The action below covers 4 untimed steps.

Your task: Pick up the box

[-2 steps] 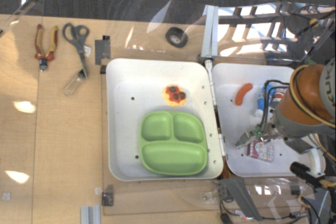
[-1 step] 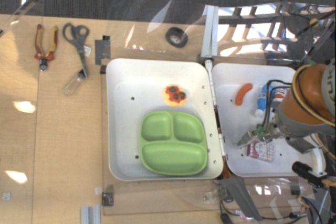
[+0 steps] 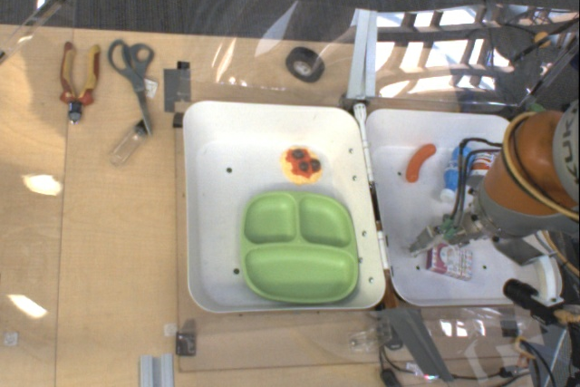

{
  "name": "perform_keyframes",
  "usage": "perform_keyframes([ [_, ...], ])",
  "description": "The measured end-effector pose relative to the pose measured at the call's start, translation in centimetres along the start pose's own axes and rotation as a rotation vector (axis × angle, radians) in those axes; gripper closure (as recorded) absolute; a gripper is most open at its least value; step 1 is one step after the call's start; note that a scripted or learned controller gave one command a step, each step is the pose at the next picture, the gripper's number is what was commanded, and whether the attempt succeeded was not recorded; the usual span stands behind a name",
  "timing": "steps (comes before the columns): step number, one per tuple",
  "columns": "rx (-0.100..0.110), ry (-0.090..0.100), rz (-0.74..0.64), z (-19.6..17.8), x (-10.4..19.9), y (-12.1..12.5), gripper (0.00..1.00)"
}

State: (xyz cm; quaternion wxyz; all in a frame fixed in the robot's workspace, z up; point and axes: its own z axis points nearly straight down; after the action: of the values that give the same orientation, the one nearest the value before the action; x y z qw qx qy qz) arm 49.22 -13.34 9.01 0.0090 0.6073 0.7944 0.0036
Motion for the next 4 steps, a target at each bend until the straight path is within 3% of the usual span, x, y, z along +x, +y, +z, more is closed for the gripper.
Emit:
perform_keyframes([
  [4,0.001,0.005,-0.083,0.0,-1.6,-0.4,0.00],
])
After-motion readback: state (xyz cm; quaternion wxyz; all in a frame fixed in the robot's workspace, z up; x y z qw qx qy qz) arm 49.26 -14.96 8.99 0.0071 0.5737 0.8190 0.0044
